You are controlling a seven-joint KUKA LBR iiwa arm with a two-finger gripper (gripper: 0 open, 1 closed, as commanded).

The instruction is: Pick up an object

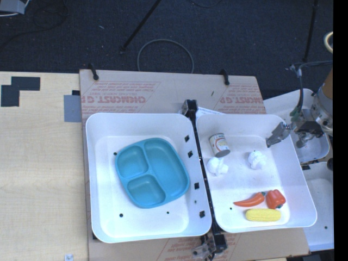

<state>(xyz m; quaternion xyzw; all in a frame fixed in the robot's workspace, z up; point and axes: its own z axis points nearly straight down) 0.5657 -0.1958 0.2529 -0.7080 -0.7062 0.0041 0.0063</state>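
**Gripper poised at the right bin's edge**

From above, the grey two-finger gripper [291, 132] hangs over the right shallow white bin's [304, 200] far right rim, fingers spread and grasping nothing. Nearest it lies a small white crumpled lump [255, 159], with a little labelled tin can [219, 144] further left. I'd centre straight over the lump, descend squarely, then close.
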